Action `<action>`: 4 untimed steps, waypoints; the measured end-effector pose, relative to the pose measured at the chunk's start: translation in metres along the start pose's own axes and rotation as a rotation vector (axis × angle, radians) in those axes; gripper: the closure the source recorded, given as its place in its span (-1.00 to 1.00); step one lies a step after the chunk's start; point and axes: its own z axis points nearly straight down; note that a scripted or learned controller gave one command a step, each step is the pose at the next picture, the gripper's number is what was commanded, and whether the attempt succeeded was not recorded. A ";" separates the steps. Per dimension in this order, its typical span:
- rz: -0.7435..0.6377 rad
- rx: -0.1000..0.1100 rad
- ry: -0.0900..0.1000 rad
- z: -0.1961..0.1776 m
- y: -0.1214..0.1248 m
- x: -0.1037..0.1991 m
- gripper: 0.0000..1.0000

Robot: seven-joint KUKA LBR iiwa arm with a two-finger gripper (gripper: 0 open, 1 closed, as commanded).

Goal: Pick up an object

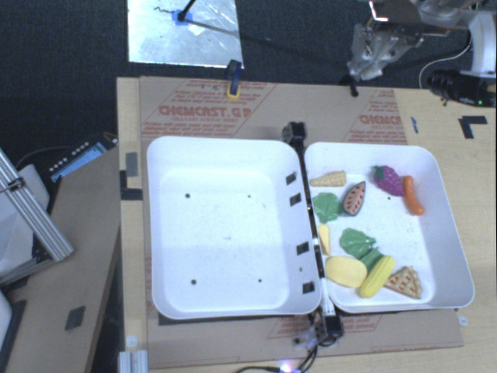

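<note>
We can't tell the fingers' state; the grey two-finger gripper (pixel 365 67) is hanging above the bench behind the right shallow white bin (pixel 450 231). Toys are lying there; we're judging the orange plastic carrot (pixel 412 196) best: it's near the bin's far side, only touching the purple grapes (pixel 388 179).

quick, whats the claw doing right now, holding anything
Claw: up above the bench behind the right bin, holding nothing visible; open or closed cannot be told.

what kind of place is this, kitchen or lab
Likely a robotics lab, not a kitchen: two white bins on a bench, toy food such as a plastic corn cob, and a robot arm overhead.
</note>
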 end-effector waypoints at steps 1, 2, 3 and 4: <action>0.000 0.002 0.000 -0.013 -0.019 0.022 1.00; 0.001 0.004 0.000 -0.013 -0.042 0.039 1.00; 0.001 0.004 0.000 -0.012 -0.047 0.058 1.00; 0.001 0.004 0.000 -0.013 -0.066 0.076 1.00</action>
